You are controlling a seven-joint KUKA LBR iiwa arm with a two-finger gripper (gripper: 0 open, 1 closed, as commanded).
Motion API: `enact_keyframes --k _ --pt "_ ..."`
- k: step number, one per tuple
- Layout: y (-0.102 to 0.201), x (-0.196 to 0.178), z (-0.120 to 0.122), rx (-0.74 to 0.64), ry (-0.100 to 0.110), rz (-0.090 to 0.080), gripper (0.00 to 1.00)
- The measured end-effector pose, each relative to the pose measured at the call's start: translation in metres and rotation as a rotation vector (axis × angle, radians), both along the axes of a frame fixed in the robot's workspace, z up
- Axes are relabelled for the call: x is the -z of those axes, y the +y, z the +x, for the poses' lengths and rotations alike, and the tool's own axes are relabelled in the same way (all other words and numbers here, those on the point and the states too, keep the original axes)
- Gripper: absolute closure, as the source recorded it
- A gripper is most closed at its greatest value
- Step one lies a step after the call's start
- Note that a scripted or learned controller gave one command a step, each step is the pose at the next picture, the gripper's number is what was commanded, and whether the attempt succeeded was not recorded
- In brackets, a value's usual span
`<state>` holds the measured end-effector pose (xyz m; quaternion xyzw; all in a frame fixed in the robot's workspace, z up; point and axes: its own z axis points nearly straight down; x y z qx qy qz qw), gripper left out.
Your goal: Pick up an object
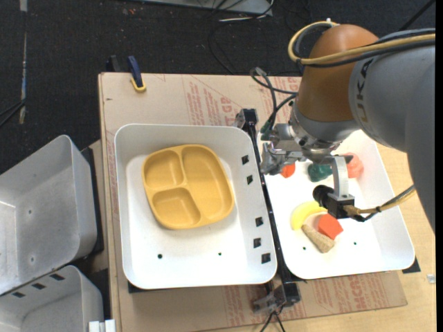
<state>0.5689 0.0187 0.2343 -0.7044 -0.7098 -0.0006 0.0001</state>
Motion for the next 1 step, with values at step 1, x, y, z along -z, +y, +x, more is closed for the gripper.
enact_keyframes --k 1 --pt "0.0567 0.0108 -0.0064 0.0 0.003 0.0 1.0"
